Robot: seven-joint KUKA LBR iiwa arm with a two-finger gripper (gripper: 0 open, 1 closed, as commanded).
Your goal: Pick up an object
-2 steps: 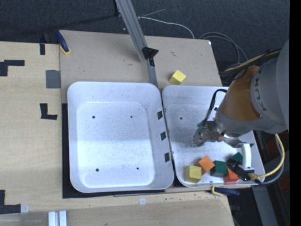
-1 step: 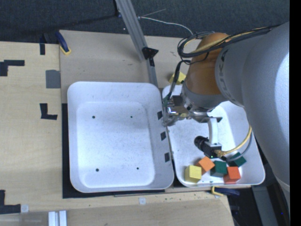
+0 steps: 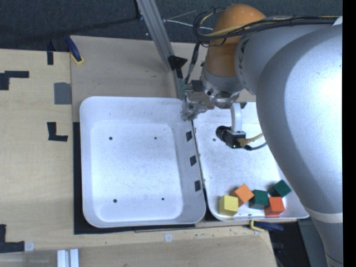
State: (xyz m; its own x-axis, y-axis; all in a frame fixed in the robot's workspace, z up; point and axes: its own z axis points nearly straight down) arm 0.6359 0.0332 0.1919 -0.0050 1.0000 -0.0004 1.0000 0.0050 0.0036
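The hand [image 3: 192, 109] is hovering over the far rim between the 2 shallow white plastic bins [image 3: 133, 160]; its state is unclear. 5 small coloured blocks [image 3: 253, 198] are lying in the right bin's near corner.

Two bins sit side by side on the table [image 3: 128, 65]; blocks [image 3: 255, 198] cluster in the right bin's [image 3: 222, 166] near corner.
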